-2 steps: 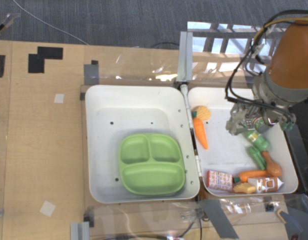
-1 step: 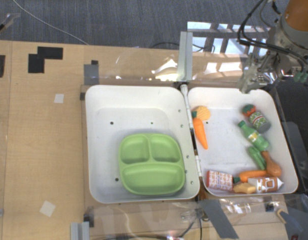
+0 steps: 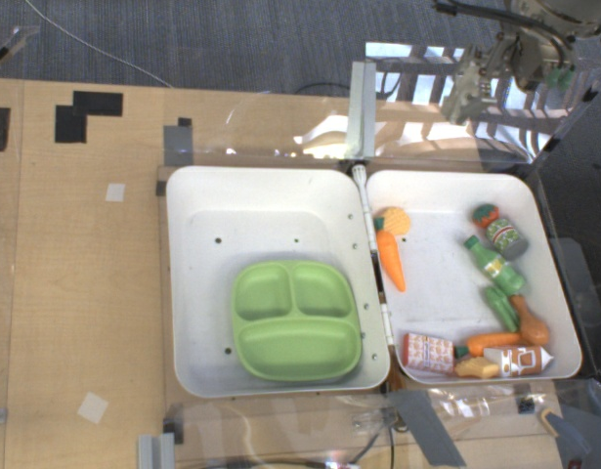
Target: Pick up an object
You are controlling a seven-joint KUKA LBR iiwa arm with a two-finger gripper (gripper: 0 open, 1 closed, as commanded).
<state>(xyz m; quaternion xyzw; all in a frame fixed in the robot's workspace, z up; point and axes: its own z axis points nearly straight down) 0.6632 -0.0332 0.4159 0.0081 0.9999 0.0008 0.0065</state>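
The right bin's (image 3: 447,186) middle lies open; toys crowd its right (image 3: 497,262) and front (image 3: 476,353) sides.

On the counter (image 3: 75,291), the left bin (image 3: 193,213) holds a green divided plate (image 3: 296,320) near its front edge. The right bin (image 3: 437,223) has a toy carrot (image 3: 390,258) by its left wall, bottles (image 3: 497,252) along the right, and packets at the front. The gripper (image 3: 505,62) hovers beyond the right bin's far edge.
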